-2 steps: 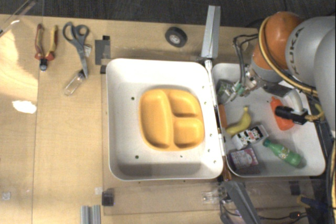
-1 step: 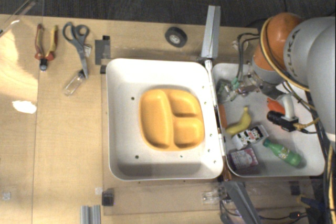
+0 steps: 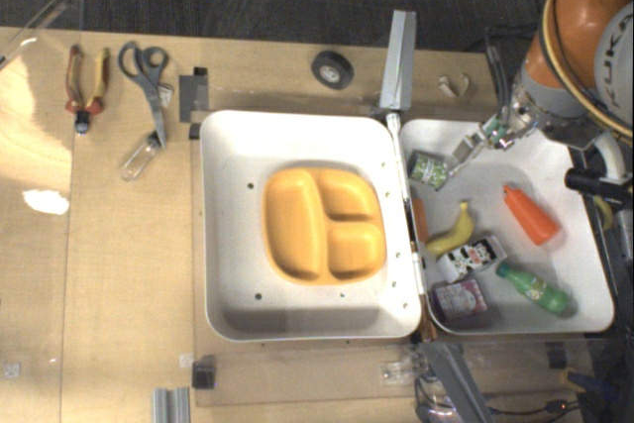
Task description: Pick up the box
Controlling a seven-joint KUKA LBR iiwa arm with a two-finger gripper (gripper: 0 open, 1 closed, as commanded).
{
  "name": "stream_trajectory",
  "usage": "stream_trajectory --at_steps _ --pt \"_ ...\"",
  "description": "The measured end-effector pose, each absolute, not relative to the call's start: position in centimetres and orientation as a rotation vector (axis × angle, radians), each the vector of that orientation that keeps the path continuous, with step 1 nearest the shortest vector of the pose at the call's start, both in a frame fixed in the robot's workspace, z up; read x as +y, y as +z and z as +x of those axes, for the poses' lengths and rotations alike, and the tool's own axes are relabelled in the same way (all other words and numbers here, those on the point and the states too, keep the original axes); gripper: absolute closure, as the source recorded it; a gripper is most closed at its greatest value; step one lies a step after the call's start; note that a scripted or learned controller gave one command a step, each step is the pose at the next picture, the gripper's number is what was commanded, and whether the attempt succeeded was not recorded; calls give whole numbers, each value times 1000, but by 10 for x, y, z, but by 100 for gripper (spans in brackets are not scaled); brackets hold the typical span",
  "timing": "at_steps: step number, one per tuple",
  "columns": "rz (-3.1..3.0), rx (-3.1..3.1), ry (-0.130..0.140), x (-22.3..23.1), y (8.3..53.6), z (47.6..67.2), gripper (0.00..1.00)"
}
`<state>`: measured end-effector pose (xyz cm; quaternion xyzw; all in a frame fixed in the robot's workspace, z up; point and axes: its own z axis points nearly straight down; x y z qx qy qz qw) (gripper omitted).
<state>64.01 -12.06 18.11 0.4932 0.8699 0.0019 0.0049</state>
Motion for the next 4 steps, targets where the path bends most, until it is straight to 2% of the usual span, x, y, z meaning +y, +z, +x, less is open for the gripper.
stream_trajectory --at_steps 1,2,3,4 --pt "1742 2604 6 -104 97 610 0" --pt "2029 2390 7 -94 88 644 0" --pt "2023 2394 3 -95 100 644 100" --pt "2057 2366 5 -44 140 645 100"
